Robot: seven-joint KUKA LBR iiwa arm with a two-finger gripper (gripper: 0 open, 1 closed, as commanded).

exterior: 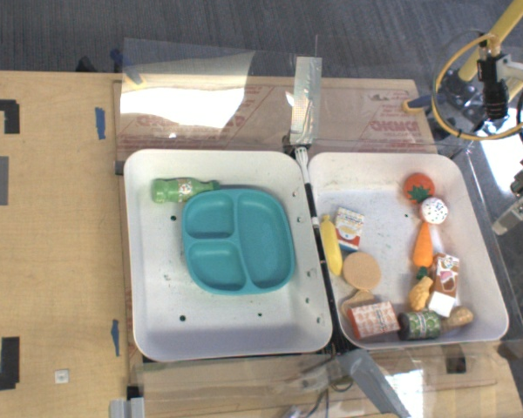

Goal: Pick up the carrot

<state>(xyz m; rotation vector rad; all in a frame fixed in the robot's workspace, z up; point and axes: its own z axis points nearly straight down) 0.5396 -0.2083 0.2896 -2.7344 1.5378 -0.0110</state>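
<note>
Gripper state cannot be told, carrot (424, 245) is a short orange tapered piece in the right bin (486, 233) among a tomato (418, 186), speckled ball (434, 211), cookie (362, 271) and cans, while the left bin (148, 259) holds a teal divided plate (239, 239) and green bottle (181, 189).

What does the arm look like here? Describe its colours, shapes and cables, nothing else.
Little of it enters the frame. A pale grey, angular piece pokes in at the right edge beside the right bin; no markings can be made out. At top right are a yellow bar and a black fitting ringed by looped yellow cable; whether these belong to the arm is unclear.
</note>
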